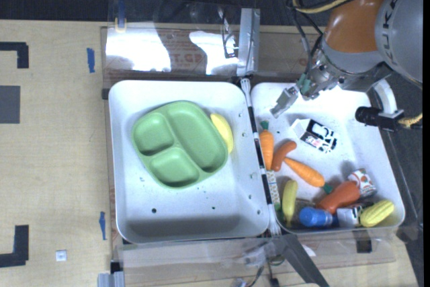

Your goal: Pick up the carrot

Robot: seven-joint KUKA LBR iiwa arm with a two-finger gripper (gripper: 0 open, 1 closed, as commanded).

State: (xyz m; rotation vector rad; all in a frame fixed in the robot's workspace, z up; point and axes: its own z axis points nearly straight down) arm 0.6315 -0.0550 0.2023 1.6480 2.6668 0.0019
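A: How far along is the pick looking?

B: It is barely getting going, I'd judge. The gripper [287,99] is hovering over the upper left part of the right bin [386,144], and nothing is sitting between its fingers. They are standing a little apart, open on air.

A: And the carrot?

B: There are a few orange pieces in that bin, so the choice isn't plain. The most carrot-like one, a long tapered carrot [304,171], is lying on the bin floor below the gripper, slanting down to the right. A shorter orange piece [267,149] is lying against the wall between the bins, and a red-orange one [283,151] is resting just beside it, touching the carrot's thin end.

A: So nothing is lifted.

B: Nothing. Reaching down, closing and lifting are all waiting to be done. The left bin [127,198] is holding a green divided plate [178,142] with a yellow piece [222,131] at its edge, well apart from the work.

A: Any trouble ahead?

B: The neighbours are crowding the carrot's thin end, so I'd guess the thick middle is offering the cleaner grip.
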